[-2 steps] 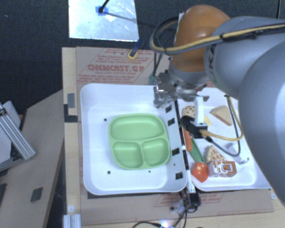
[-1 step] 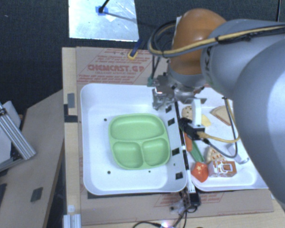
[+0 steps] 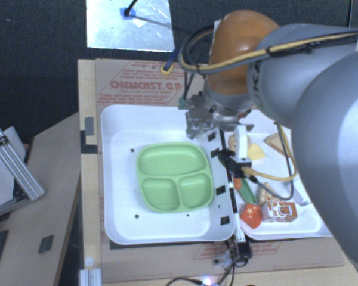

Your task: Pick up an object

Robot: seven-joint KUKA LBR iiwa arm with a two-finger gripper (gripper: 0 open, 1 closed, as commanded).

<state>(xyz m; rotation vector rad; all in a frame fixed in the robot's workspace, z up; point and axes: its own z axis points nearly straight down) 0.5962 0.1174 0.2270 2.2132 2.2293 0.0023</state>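
The green divided plate (image 3: 173, 177) lies flat in the left bin (image 3: 116, 159) — light, stiff, slick plastic, probably best pinched at its raised rim — while the tool (image 3: 198, 124) hangs near its far edge, opening impossible to tell.

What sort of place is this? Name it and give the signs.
Probably a robotics lab test bench, not a kitchen: a grey arm reaches over two white bins, one holding a green divided plate, the other toy food such as a tomato.
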